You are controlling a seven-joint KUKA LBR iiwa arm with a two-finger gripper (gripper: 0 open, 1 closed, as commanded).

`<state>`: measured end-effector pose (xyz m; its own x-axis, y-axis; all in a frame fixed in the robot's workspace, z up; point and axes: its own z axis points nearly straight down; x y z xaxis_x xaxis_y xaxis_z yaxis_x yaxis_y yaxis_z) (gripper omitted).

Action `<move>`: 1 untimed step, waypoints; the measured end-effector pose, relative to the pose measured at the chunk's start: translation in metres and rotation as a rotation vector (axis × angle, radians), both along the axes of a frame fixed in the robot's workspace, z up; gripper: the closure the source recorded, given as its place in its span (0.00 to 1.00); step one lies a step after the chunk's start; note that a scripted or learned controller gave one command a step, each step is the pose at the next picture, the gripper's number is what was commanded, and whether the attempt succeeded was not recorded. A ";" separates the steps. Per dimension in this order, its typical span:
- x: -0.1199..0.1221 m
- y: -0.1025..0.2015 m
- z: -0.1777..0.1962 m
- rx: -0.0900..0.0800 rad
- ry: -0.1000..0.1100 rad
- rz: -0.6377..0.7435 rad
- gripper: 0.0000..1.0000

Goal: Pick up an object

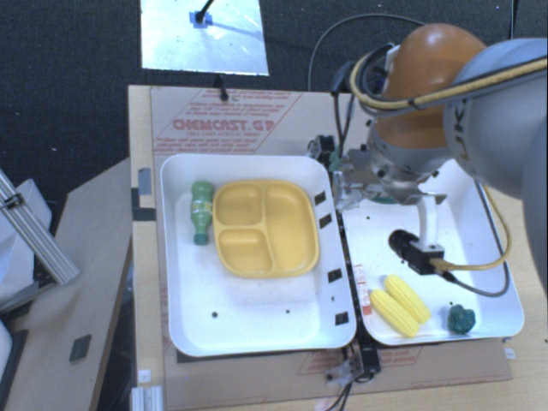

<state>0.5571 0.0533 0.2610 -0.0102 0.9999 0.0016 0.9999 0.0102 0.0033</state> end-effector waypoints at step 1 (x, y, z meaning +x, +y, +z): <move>0.006 0.051 0.000 0.000 0.001 -0.001 1.00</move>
